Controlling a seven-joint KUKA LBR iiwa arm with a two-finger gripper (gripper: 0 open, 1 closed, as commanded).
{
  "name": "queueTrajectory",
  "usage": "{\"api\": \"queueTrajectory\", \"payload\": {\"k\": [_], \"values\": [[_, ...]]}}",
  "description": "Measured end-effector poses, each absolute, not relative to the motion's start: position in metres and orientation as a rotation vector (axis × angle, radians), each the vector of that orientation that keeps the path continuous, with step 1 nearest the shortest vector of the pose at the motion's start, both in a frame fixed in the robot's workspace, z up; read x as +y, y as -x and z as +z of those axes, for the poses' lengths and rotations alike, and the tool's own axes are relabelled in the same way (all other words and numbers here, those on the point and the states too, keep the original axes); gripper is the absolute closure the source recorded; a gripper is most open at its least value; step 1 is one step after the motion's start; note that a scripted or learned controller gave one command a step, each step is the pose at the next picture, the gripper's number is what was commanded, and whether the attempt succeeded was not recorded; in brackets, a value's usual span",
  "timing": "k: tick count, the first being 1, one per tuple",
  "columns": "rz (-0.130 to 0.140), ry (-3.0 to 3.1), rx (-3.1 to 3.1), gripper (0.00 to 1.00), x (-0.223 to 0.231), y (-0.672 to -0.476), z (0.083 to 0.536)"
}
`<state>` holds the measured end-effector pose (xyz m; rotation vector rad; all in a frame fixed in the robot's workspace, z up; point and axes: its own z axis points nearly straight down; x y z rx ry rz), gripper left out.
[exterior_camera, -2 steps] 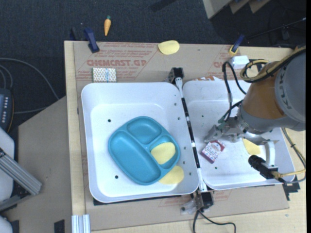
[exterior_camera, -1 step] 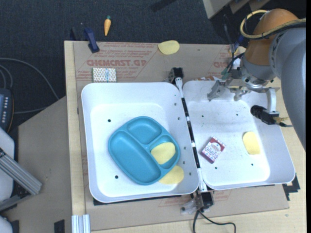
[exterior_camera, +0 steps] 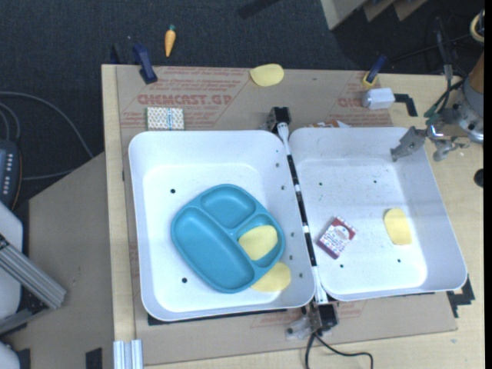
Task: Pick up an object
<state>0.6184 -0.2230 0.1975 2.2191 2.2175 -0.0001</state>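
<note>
1. Yellow and flat, one piece [exterior_camera: 397, 226] is lying in the right bin [exterior_camera: 430, 271], near a red packet [exterior_camera: 335, 237].
2. The gripper [exterior_camera: 421, 141] is hovering over that bin's far right corner, fingers apart, gripping nothing.
3. A good try probably means centring over the yellow piece, well clear of the wall, before descending.
4. In the left bin [exterior_camera: 154, 167], a blue divided plate [exterior_camera: 223, 238] is carrying another yellow piece [exterior_camera: 259, 241].

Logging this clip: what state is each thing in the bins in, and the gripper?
Blue divided plastic plate: flat in left bin.
Yellow piece: in plate's compartment.
Second yellow piece: beside plate's rim.
Red-and-white packet: flat, right bin.
Pale yellow block: right bin.
Gripper: above right bin's far corner.
</note>
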Motion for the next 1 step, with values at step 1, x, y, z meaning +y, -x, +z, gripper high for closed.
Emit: {"api": "queueTrajectory", "payload": {"k": [1], "values": [[-0.001,-2.221,2.224,0.00,-0.1476,-0.5774,0.1209]]}}
